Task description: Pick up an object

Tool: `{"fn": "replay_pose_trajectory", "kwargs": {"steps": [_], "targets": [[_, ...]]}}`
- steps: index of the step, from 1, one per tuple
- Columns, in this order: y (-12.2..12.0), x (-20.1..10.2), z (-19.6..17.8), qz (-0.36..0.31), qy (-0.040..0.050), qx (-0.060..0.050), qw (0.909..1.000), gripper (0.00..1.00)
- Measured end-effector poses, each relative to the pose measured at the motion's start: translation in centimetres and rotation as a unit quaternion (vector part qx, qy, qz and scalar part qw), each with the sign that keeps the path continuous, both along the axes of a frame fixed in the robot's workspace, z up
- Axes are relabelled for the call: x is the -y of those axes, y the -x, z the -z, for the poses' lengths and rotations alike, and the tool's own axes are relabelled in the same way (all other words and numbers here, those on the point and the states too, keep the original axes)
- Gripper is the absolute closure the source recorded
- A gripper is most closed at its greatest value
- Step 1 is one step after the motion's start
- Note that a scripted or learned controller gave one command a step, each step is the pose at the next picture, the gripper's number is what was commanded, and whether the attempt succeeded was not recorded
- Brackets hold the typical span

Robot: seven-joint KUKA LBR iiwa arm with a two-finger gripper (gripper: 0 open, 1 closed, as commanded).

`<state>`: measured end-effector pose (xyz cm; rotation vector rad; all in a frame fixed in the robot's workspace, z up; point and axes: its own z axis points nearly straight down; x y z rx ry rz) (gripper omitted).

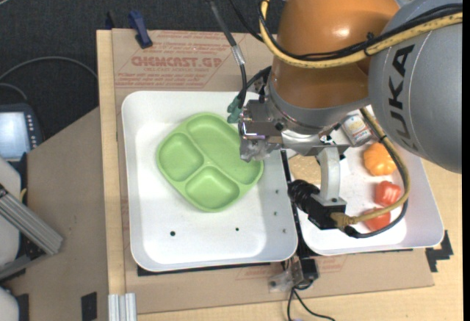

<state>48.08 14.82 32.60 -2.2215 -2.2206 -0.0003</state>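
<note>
Your gripper point(252, 146) hangs at the right edge of the green divided plate point(200, 162) in the left bin point(150, 228); you cannot tell its opening.

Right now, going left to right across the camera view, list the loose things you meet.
Blue clip → green divided plate → orange piece. The red pieces sit under the orange one and overlap it sideways, so they are left out.

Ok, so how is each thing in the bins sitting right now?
Green divided plate: flat, right way up, in the left bin, compartments empty.
Orange toy vegetable: lying in the right bin.
Red toy vegetable: lying in the right bin, partly hidden.
Gripper: over the plate's right edge.
</note>
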Motion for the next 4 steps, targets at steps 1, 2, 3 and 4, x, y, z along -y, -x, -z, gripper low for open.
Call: {"fn": "replay_pose_trajectory", "kwargs": {"steps": [1, 2, 3, 4], "targets": [[-1.2, 8.8, 13.0, 0.005, 0.0024, -0.006, 1.0, 1.0], [0.0, 9.2, -7.2, -0.001, -0.0015, 0.01, 0.9999, 1.0], [0.2, 5.8, -1.4, -0.002, 0.0004, -0.003, 1.0, 1.0], [0.1, 12.2, -9.7, 0.003, 0.0005, 0.006, 1.0, 1.0]]}}
